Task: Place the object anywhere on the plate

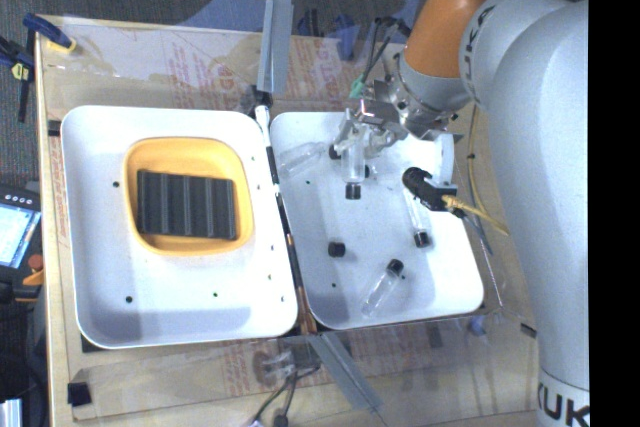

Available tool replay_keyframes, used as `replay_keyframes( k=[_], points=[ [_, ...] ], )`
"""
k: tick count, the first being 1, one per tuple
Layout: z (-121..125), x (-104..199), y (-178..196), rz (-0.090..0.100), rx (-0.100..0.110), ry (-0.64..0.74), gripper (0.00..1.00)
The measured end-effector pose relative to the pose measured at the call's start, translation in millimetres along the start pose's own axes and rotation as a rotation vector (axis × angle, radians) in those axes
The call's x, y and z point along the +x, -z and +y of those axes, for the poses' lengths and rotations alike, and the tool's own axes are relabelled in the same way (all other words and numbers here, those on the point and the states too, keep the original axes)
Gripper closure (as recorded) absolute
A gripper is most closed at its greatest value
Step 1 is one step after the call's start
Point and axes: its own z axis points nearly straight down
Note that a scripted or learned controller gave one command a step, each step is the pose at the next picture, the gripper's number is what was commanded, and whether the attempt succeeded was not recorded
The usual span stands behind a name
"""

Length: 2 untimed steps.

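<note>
Vials are seen scattered in the right bin (pixel 460 290), none on the plate (pixel 188 196). Going left to right: the left bin (pixel 90 295) is occupied by a yellow-rimmed plate carrying a dark ribbed insert (pixel 188 205); it is set toward the bin's upper middle. A metal bar (pixel 272 40) is seen upright above the seam between the bins. In the right bin, one clear vial (pixel 300 157) is laid near the top-left corner. A small black cap (pixel 336 249) is found loose near the bin's middle. Another clear vial with a black cap (pixel 383 283) is laid tilted near the bottom edge. A third vial (pixel 417 220) is laid almost upright in view, cap end lowest, toward the right wall. The gripper (pixel 354 155) is positioned over the upper part of the right bin, and a black-tipped vial (pixel 353 177) appears to hang from it; whether the fingers are actually clamped on it cannot be told. The grey arm (pixel 530 115) with its orange band (pixel 440 25) is entered from the right.
</note>
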Motion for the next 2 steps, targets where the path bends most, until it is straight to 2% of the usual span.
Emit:
replay_keyframes(
  k=[1, 2],
  points=[
    [-8.8, 51.5, 4.6, -0.002, 0.002, 0.252, 1.00],
    [-29.4, 94.7, 1.6, -0.002, 0.003, 0.361, 1.00]
  ],
)
